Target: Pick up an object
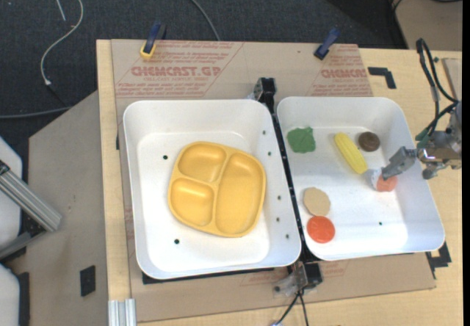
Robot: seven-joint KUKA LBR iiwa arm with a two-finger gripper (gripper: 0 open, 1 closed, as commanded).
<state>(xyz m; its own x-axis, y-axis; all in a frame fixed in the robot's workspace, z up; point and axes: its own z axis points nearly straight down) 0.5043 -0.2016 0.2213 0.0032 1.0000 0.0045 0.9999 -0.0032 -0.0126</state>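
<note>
The end effector sits low in the right bin, touching a small red piece near the right wall; whether it is clenched I cannot tell; my guess is a grab here could slip, the piece skidding against the wall; the corn cob lies near and could be knocked.

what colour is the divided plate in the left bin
Yellow. The divided plate lies in the left bin, shown clearly in the camera view.
</note>
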